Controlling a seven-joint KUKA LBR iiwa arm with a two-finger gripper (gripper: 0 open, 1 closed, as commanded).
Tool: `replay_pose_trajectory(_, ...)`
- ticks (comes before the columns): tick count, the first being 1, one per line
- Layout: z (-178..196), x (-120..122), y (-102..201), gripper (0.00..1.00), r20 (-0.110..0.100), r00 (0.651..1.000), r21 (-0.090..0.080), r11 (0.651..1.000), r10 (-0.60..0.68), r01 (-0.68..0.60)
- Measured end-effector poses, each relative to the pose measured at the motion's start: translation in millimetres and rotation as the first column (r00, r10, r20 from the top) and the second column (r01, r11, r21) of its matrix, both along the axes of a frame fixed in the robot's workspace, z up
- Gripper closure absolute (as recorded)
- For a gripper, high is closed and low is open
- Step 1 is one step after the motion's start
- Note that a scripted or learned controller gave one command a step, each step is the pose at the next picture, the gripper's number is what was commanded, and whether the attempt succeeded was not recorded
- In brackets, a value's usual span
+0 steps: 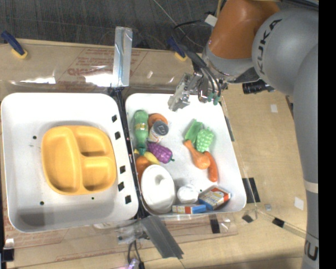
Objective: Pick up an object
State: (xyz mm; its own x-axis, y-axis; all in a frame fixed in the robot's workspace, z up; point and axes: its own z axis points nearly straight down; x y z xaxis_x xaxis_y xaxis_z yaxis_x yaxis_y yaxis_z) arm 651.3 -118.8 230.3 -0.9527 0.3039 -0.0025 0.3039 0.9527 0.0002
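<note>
On the tabletop [269, 144], the left bin [17, 167] holds a yellow divided tray [78, 158] near its middle. In the right bin [227, 150], w/ items packed along the left wall: green bottle [140, 125] at abt 10 o'clock, purple grapes [160, 152] just below it, white cup [158, 188] at 7 o'clock. Center-right: green toy veg [200, 136] touching an orange carrot-like piece [201, 160]; small box [214, 197] at 5 o'clock. The claw [181, 97] hangs over the bin's 12 o'clock rim, nothing between its tips; can't tell if it's spread or pressed together. The arm [269, 32] comes in from 2 o'clock.
</note>
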Motion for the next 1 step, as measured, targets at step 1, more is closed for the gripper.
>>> replay_pose_trajectory(1, 11.5, 1.2, 0.9, 1.00, 0.003, 1.000, -0.001, 1.000, 0.006, -0.006)
